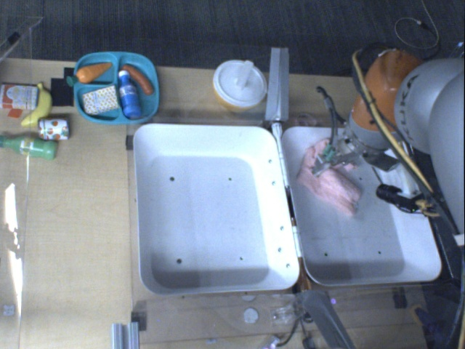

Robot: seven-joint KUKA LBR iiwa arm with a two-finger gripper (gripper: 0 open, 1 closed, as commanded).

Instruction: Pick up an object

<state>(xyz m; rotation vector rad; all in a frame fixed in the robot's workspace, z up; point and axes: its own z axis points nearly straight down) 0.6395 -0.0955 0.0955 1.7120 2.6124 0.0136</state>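
Pink cloth (333,182) partly under tool (336,153)

A cloth (330,180) lies in the right bin (378,264), with the gripper (330,157) over its rear end; the left bin (211,275) sits alongside.

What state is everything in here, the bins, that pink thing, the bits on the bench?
Pink object: lying in the right bin, upper left part, under the arm's tip.
End effector: down at the pink object's upper edge.
Right bin: holds the pink object.
Left bin: bare white floor showing.
Blue tray: holding toy foods in its compartments.
Lidded cup: upright, lid on.
Green bottle: on its side.
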